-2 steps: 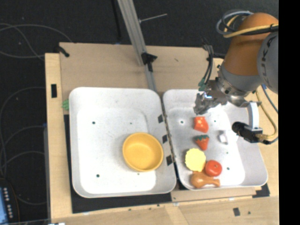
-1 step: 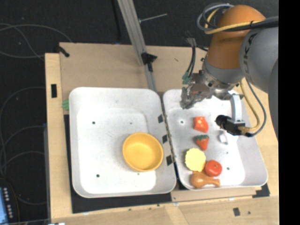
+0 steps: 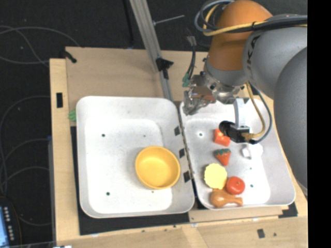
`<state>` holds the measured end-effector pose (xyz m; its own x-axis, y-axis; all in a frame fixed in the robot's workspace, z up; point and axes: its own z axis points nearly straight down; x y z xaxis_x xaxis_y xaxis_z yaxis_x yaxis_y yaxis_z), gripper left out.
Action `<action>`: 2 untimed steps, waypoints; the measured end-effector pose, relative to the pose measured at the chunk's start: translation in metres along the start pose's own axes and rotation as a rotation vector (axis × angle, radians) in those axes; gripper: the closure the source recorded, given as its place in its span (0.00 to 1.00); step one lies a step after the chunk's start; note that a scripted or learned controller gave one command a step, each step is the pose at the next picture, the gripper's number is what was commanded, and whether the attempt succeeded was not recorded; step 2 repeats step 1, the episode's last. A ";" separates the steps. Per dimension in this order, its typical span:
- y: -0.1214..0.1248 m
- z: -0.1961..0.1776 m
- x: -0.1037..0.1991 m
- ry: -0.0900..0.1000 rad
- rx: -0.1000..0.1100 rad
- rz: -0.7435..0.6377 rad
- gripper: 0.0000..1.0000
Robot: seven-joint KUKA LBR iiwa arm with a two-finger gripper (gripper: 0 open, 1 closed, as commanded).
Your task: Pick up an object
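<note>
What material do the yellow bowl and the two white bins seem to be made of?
The yellow bowl looks like plastic with a smooth, slightly matte finish: even colour, soft rounded rim, faint sheen inside. The left bin and right bin look like thin moulded white plastic: rounded corners, shallow curved walls, dull surface with small dark specks. The picture cannot rule out coated metal.

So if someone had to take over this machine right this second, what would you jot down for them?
Claw: hanging over the far left corner of the right bin, nothing visibly in it; I cannot tell whether it is open or shut.
Right bin: two small red toy pieces, a yellow disc, a toy tomato, a brown drumstick-shaped toy.
Left bin: a yellow bowl.
Done: nothing picked up.
Left: grasp and lift one object.
</note>
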<state>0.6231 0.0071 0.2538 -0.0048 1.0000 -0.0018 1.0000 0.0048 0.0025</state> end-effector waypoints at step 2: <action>0.004 0.012 0.051 0.000 0.003 0.000 1.00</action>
